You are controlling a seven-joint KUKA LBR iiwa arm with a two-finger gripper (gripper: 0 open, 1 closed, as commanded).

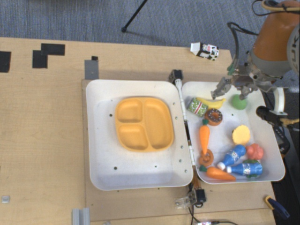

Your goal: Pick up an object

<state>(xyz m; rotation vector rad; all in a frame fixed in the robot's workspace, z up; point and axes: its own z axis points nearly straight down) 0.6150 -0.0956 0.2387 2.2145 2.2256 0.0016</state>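
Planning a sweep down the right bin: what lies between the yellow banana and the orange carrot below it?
In the camera view, a brown chocolate donut lies between the banana and the upright carrot, just right of the carrot's tip.

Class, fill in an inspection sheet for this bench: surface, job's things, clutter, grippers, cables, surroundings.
Surface: wooden bench bearing two white bins; left bin holds a yellow divided plate.
Job's things: right bin holds a banana, two carrots, a green ball, blue bottles, other toys.
Clutter: black tape patches; small black-and-white toy.
Grippers: end effector open over the right bin's far end, holding nothing.
Cables: wire at near edge.
Surroundings: blue carpet.
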